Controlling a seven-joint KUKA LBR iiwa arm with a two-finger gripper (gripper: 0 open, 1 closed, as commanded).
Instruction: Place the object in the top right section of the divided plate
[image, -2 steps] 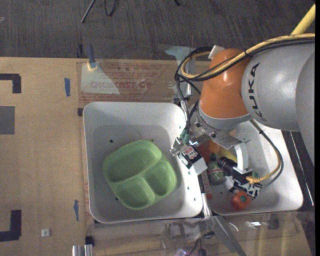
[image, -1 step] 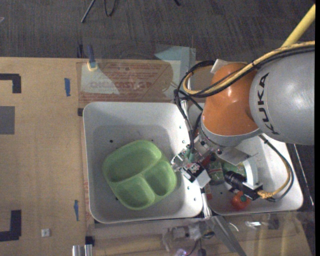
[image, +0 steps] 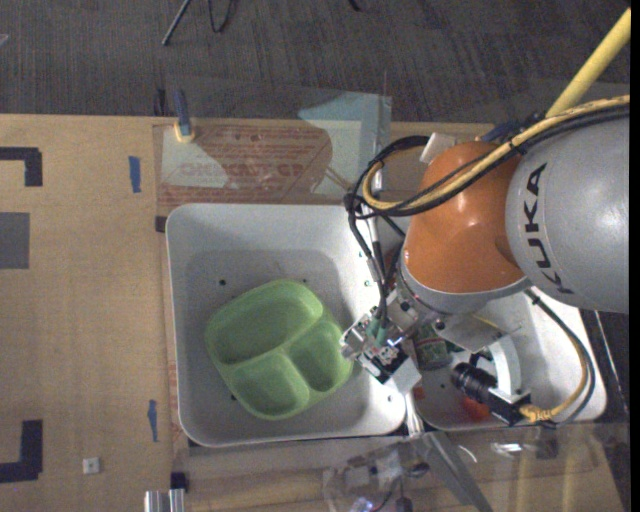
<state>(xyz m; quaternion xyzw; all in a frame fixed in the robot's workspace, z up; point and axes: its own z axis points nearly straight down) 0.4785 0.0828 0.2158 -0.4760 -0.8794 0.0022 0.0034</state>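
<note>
Overhead, the claw (image: 375, 348) – grip unreadable – hangs beside a glossy green three-section plate (image: 275, 345).

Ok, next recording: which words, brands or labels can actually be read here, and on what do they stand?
"KUKA": black letters on the arm's grey housing, reading vertically.
Printed panel behind the left bin: faint lettering, too blurred to read.
Nothing readable on the green divided plate.

A single fixed camera looked down from above the surface (image: 80, 330) at a slant, fairly close. The left bin (image: 200, 260) sat near mid-frame, the right bin (image: 590, 400) lay largely beneath the arm (image: 560, 210), which entered from the right, and floor (image: 300, 40) ran along the far edge.
</note>
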